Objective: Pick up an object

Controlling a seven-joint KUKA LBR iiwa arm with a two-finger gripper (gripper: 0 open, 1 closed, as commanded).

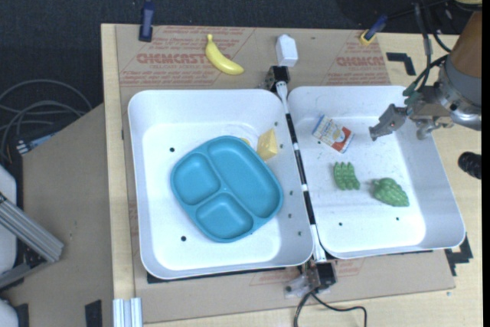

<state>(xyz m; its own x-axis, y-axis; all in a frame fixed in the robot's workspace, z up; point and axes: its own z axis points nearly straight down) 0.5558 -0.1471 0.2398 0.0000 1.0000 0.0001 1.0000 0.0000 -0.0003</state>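
My gripper [403, 121] hung open, holding nothing, over the right bin [436, 188]. Inside lay three things: one carton [333, 134], one green block [345, 176], one grape bunch [390, 192], with bare floor around them.

In the right bin [440, 188], open white floor is left along the lower edge and the right side, while the middle is taken up by a small red-and-white packet [333, 133], a green ridged piece [345, 175] and a green leafy lump [390, 191], set near one another. The left bin [145, 165] is largely blocked by a blue divided plate [224, 188], with a yellow wedge [267, 143] touching its upper right rim. Bare floor is found there along the upper and left margins.
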